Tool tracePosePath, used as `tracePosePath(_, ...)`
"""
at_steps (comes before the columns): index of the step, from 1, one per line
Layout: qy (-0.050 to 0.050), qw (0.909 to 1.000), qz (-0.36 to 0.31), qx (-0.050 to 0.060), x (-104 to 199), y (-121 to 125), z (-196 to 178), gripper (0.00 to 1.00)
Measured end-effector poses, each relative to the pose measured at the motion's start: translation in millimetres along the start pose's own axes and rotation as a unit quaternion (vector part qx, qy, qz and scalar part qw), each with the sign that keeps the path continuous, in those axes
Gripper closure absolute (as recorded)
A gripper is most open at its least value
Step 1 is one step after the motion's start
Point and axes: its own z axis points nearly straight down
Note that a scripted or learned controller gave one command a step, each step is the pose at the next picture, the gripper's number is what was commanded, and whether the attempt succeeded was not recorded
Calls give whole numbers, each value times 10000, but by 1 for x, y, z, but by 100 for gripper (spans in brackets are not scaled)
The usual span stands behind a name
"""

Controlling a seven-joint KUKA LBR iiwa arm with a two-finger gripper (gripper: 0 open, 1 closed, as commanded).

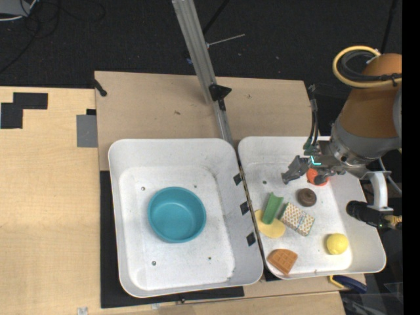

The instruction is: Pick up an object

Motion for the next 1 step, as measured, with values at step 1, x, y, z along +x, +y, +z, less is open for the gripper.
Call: tracePosePath(1,0,10000,0,0,0,0,0,0)
